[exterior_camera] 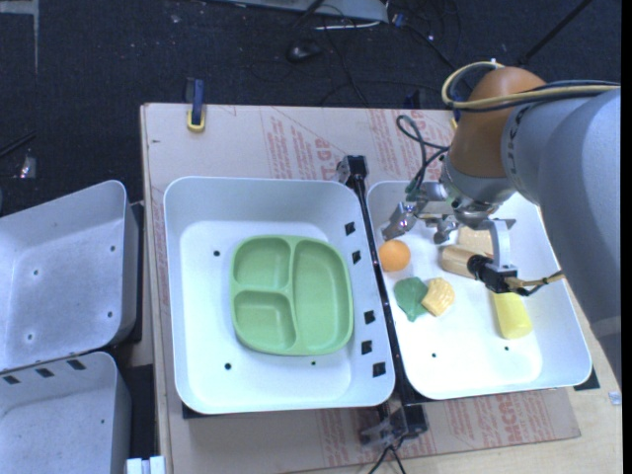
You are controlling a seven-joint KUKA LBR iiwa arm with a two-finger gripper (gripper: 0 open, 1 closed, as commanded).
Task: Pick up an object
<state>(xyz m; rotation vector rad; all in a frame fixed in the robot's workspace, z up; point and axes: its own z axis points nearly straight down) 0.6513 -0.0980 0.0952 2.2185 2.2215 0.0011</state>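
White, the right bin (553,363) bears everything loose; the left bin (188,265) beside it carries a green tray (292,294). The arm (553,146) slants over the right bin's far end. Toward its divider edge lie a yellow block (513,316), tan block (462,260), green piece (410,295), orange ball (394,256). The near half stays open. The gripper (427,223) hangs just above the ball, whether parted or closed I cannot tell.

Toys (425,297) crowded, bin floor (474,358) open
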